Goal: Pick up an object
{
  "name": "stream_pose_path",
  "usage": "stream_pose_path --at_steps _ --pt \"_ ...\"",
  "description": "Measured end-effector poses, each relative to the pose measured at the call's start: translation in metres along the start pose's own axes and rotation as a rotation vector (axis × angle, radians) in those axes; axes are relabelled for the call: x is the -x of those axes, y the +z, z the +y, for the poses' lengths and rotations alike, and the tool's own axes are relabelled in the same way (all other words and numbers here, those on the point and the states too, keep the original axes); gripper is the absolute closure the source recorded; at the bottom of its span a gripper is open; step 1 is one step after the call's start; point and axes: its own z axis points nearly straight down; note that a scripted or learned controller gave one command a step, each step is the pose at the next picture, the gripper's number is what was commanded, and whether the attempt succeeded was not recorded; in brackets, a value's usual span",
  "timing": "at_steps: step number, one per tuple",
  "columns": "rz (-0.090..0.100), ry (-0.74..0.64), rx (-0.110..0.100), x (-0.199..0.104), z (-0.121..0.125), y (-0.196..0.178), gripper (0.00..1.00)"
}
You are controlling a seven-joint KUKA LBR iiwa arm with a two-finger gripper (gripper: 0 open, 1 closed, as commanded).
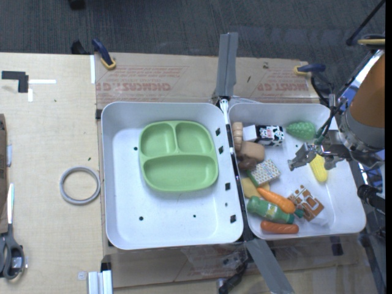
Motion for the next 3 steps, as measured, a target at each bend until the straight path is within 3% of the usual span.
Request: stream_pose_path --at_steps 1,2,3 --pt "0.000 -0.055 -0.001 0.010 0.026 0.081 0.00" --pt "0.000 0.028 0.003 -0.023 -0.025 0.136 0.00" --pt "0.000 -0.299 0.002 -0.025 0.002 0.136 0.00"
